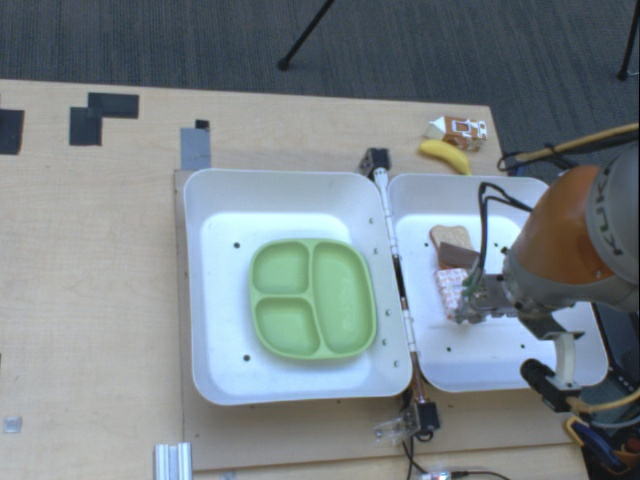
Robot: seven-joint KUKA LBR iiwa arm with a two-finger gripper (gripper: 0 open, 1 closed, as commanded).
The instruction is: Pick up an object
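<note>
In the right bin lie a tan slice of toast, a dark brown block just below it, and a pink-and-white speckled piece below that. My gripper is low in this bin, at the lower right edge of the speckled piece and touching or nearly touching it. The grey wrist and orange band rise to the right of it and hide part of the bin floor.
The left bin holds a green three-part plate. A yellow banana and a small carton lie on the bench behind the right bin. Black cables loop over the right bin's far right corner.
</note>
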